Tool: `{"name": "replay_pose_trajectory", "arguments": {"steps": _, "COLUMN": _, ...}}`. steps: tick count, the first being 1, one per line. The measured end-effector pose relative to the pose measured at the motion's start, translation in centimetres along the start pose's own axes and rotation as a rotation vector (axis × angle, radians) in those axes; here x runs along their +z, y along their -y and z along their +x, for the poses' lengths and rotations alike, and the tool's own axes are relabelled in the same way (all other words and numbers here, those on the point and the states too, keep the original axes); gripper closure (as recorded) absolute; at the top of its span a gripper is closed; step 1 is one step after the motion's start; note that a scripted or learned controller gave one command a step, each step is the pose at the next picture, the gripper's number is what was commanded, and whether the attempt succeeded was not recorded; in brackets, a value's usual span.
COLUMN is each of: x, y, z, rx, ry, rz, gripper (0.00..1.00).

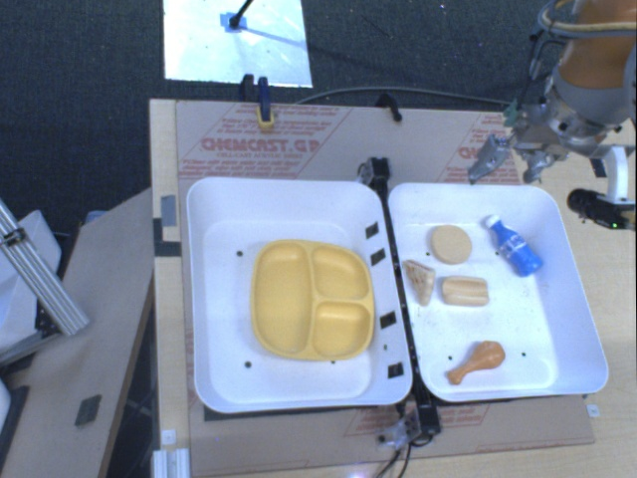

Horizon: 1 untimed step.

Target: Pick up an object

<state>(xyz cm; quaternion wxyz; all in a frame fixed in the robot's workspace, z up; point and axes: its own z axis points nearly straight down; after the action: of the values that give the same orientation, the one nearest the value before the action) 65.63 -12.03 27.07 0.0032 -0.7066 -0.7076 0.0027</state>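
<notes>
The right bin [572, 312] holds a blue bottle [514, 246], a round tan cookie [450, 244], a wedge of bread [420, 281], a tan bread roll [465, 291] and a brown drumstick [477, 360]. My gripper [511, 161] hangs above the far edge of the right bin, up and a little left of the bottle. Its two fingers are spread apart and nothing is between them.
The left bin [214, 222] holds a yellow divided plate [312, 299]. A black clip row runs along the seam between the bins [386, 257]. A blue and yellow clamp [265, 103] stands at the bench's far edge. A metal rail [40, 277] leans at the left.
</notes>
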Motion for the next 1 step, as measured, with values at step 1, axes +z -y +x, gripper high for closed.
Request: {"name": "replay_pose_trajectory", "arguments": {"steps": 1, "x": -0.66, "y": -0.17, "z": 0.02, "rx": -0.002, "ry": 0.001, "rz": -0.010, "gripper": 0.00}}
